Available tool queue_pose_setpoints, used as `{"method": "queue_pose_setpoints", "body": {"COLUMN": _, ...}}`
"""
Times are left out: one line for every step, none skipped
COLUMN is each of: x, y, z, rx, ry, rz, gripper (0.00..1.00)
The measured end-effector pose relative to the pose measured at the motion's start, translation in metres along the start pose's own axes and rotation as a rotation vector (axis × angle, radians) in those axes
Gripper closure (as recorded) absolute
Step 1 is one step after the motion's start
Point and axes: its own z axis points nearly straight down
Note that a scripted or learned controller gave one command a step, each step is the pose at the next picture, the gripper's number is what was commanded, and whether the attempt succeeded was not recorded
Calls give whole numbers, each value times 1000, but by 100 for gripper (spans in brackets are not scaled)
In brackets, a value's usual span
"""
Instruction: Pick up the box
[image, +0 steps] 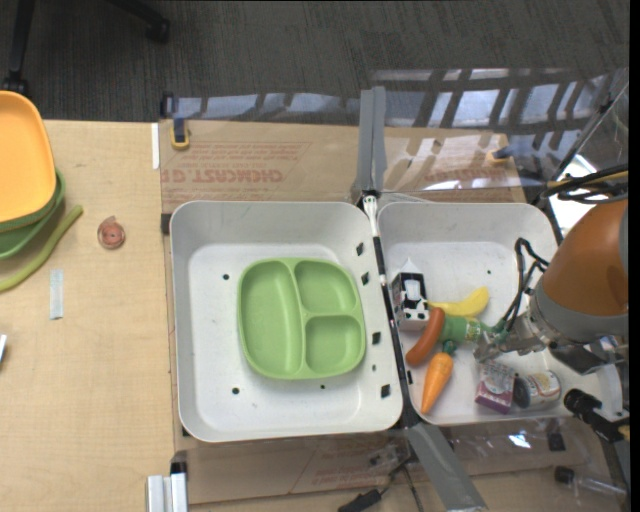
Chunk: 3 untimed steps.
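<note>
Box (497, 388) lies in the right bin (455, 225), just below jaws whose state I cannot tell.

Carrot (436, 381) and banana (466, 303) (right bin) crowd box (495, 388)

From my feed, the arm (597, 270) runs off the right edge, and its bulk hides the right bin's (455, 215) far corner. I can't make out the end effector (497, 345) fingers. The box (497, 385) label is too blurred to read. The yellow dish (22, 160) is cut by the left edge.
</note>
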Motion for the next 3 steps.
{"method": "queue_pose_setpoints", "body": {"x": 0, "y": 0, "z": 0, "rx": 1, "ry": 0, "rz": 0, "gripper": 0}}
{"method": "queue_pose_setpoints", "body": {"x": -10, "y": -2, "z": 9, "rx": 2, "ry": 1, "rz": 34, "gripper": 0}}
{"method": "queue_pose_setpoints", "body": {"x": -10, "y": -2, "z": 0, "rx": 0, "ry": 0, "rz": 31, "gripper": 100}}
